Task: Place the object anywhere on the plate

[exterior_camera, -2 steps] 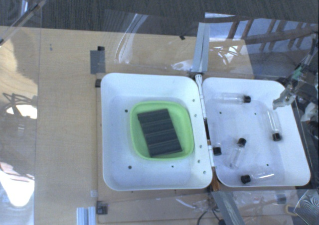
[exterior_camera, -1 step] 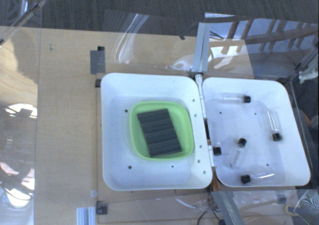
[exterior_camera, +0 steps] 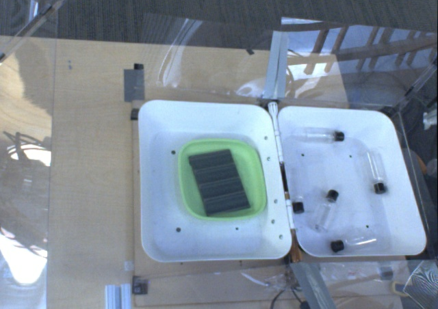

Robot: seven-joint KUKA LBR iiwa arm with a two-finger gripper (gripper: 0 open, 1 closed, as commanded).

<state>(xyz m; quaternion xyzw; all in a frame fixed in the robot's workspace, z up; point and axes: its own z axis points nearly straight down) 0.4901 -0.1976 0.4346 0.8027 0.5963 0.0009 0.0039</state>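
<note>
Looking down, I see a dark ribbed block (exterior_camera: 218,182) on the green plate (exterior_camera: 187,188) in the left bin (exterior_camera: 156,164). Clear black-capped vials (exterior_camera: 319,135) lie scattered in the right bin (exterior_camera: 356,120). I cannot tell the gripper's state.

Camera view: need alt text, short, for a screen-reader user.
A dark ribbed block lies on a green plate in the left white bin. The right white bin holds several clear vials with black caps, scattered apart.

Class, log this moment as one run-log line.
left bin: green plate, dark ridged block on it | right bin: clear vials, black caps
</note>
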